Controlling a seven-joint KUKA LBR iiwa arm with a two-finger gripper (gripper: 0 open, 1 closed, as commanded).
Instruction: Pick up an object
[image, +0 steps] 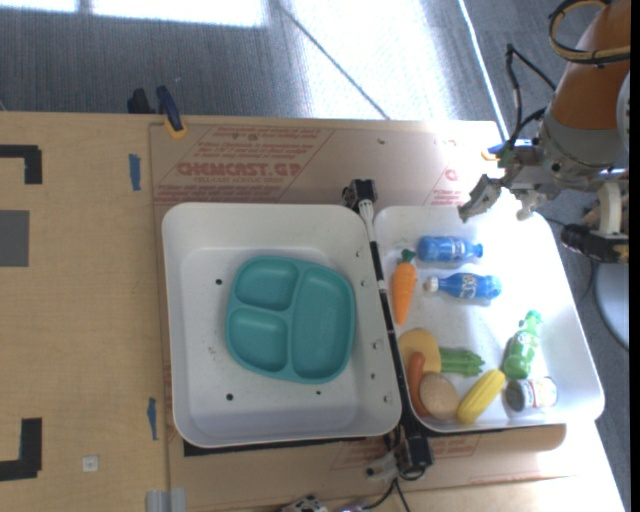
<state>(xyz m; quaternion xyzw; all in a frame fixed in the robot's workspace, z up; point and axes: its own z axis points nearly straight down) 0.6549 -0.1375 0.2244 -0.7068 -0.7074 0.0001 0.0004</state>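
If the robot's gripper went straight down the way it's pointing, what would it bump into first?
Probably the bare floor at the far corner of the right shallow white bin. The two-finger gripper hangs there; the small blue plastic bottle lies nearby. Depth is unclear.

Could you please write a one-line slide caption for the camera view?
KUKA arm's gripper poised above the right bin of toy groceries, beside the left bin holding a teal divided plate.

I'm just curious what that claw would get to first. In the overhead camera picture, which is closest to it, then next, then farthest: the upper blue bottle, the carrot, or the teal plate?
From the gripper, above the right bin's top edge:
1. Upper blue bottle, at the top of the right bin.
2. Carrot, along that bin's left wall.
3. Teal plate, in the left bin.
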